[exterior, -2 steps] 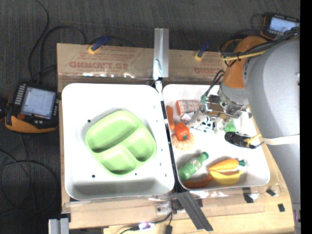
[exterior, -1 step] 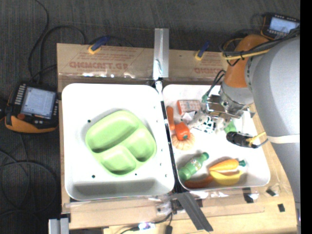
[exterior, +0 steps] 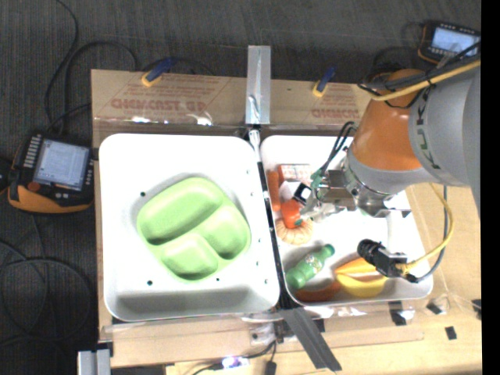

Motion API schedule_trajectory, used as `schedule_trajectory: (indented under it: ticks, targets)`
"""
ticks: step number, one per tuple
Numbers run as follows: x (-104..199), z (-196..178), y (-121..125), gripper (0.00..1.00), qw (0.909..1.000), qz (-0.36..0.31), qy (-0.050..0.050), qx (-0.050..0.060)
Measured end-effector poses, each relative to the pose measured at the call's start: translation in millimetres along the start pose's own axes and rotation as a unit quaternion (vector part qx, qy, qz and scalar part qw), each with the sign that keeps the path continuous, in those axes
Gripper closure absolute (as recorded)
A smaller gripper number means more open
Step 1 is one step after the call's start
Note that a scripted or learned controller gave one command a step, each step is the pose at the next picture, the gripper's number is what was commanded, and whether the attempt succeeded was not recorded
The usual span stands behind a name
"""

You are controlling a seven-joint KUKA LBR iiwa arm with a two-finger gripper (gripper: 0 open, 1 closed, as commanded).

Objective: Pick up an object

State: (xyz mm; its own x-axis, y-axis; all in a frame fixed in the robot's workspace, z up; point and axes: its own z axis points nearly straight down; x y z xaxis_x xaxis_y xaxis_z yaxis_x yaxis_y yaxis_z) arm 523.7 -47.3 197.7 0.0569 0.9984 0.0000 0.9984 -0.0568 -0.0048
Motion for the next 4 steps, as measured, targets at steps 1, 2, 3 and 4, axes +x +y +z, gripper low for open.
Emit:
schedule_trajectory:
  ticks: [1, 2, 3, 4]
  targets:
    - [-19, 2, 5, 1.0, 0.9983, -0.058, -0.001, -0.001]
    - [-16, -35, -40, 1.0, 0.9986, 0.052, 0.0, 0.0]
    - [-34, -49, -39, 1.0, 0.9869, 0.161, -0.001, 0.0]
    - [-53, 17, -38, 1.0, 0.9993, 0.036, 0.0, 0.001]
